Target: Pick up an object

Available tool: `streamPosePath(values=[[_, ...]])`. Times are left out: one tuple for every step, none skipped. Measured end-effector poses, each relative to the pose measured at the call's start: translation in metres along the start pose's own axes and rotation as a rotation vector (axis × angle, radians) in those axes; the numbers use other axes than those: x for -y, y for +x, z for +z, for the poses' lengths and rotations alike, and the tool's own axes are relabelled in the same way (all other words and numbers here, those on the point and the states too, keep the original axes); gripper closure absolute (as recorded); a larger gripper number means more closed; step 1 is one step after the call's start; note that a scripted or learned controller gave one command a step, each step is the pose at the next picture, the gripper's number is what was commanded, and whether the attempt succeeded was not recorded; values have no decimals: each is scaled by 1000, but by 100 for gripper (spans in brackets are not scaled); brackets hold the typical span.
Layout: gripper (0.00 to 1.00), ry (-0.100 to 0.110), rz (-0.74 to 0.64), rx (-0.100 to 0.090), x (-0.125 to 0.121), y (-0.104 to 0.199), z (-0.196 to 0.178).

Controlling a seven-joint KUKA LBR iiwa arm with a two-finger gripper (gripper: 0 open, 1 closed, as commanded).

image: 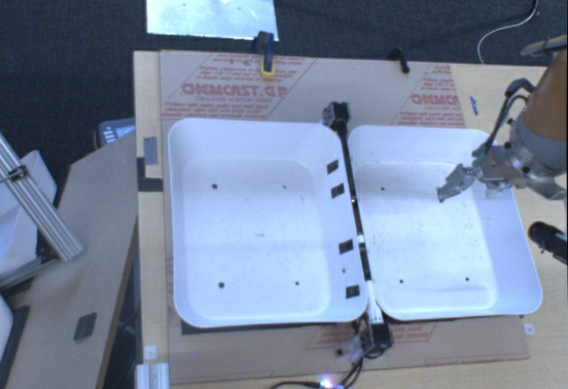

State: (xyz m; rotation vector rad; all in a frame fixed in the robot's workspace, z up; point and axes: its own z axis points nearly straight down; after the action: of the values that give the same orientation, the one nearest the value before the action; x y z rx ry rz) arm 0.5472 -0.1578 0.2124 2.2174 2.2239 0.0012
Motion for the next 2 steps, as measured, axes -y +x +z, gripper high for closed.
streamPosePath(values=[[100, -4, -2, 1, -1, 0, -11], [100, -20, -7, 2, -7, 43, -174]])
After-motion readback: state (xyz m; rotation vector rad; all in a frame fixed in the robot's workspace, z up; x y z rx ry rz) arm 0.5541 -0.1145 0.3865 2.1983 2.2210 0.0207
